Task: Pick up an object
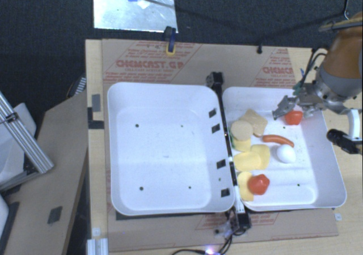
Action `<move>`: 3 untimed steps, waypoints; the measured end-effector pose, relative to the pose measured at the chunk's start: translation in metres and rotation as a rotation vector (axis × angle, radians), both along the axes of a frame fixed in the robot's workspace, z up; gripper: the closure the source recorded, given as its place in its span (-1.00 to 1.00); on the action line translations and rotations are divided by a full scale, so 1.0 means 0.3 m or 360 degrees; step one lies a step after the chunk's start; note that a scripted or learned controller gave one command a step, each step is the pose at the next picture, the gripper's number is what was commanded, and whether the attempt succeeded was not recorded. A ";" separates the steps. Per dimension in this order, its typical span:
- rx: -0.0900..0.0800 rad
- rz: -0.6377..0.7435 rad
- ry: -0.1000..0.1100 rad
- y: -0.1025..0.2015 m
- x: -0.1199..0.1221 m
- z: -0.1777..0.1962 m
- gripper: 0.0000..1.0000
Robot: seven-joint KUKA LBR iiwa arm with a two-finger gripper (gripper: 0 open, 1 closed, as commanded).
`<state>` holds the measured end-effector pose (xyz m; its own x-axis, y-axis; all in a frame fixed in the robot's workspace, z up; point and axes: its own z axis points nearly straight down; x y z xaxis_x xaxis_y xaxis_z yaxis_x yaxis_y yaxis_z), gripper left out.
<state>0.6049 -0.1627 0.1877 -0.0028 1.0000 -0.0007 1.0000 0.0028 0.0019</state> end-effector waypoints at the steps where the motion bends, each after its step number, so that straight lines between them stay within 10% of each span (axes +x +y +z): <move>1: 0.0001 0.0008 -0.0007 0.205 0.073 -0.349 -1.00; 2: 0.0000 0.0006 -0.0009 0.271 0.222 -0.337 -1.00; 3: -0.0004 0.0008 -0.0016 0.265 0.223 -0.296 1.00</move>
